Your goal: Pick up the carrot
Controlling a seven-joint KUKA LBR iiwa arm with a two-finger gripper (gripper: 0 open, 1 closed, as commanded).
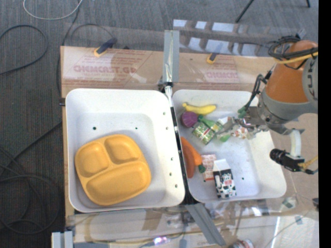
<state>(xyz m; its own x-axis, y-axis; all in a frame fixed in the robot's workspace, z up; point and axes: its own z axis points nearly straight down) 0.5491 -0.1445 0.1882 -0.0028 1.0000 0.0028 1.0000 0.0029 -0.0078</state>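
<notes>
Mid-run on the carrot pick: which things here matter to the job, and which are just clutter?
Job:
carrot, at the right bin's left wall
gripper, over that bin's upper right

Lying about:
banana
purple vegetable
green packet
black-and-white carton
yellow divided tray, left bin

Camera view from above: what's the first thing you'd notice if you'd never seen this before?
Probably the big yellow tray with three sections, sitting in the left bin. Next, the jumble in the right bin: a banana at the top, an orange carrot lying along the left wall, and a black-and-white carton near the bottom. The robot arm, grey and orange, leans in from the right over that bin.
</notes>
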